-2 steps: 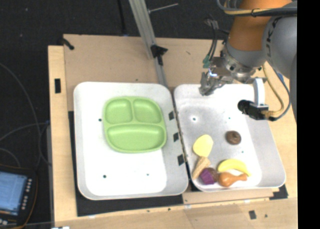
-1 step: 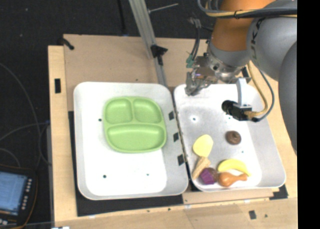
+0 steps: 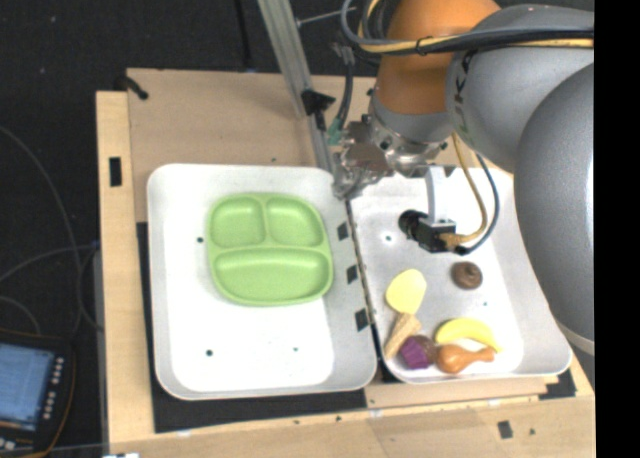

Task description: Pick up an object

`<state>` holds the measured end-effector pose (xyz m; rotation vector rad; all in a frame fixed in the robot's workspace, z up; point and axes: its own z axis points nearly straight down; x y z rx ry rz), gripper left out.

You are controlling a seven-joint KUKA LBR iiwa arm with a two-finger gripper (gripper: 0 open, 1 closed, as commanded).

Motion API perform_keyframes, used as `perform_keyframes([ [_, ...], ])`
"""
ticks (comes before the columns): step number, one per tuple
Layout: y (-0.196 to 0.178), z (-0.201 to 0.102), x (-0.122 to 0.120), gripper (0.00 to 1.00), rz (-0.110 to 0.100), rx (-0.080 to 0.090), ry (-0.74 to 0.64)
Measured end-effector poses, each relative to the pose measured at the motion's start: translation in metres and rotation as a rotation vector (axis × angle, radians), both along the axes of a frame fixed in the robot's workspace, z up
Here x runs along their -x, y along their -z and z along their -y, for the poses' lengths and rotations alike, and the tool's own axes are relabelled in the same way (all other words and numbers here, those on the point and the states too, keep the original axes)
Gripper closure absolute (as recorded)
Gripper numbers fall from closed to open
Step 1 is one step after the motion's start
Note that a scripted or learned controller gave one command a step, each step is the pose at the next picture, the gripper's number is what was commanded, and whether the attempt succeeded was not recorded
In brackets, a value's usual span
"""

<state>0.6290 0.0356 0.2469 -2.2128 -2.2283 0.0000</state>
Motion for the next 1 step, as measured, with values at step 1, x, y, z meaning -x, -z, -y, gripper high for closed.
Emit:
perform_keyframes([
  [1,-0.0060,-0.0457,0.0077,1.00,0.002,-0.001,0.000],
])
